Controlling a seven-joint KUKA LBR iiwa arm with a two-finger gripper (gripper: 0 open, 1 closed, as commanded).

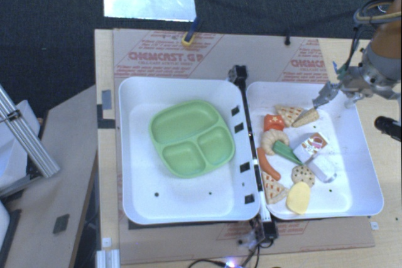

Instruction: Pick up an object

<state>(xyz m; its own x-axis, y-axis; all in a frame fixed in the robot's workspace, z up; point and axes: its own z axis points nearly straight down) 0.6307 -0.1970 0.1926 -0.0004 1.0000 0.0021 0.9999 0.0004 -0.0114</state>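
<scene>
The gripper [324, 97] hangs over the far part of the right bin [361, 135], just beside a tan wedge of toy bread [306, 117], but whether its claw is wide or narrow cannot be told, and nothing visibly sits in it. Judging by that, the pick is not yet made. The toy food lies heaped along the bin's left side, and the green divided plate [191, 137] rests in the left bin [135, 198].
</scene>
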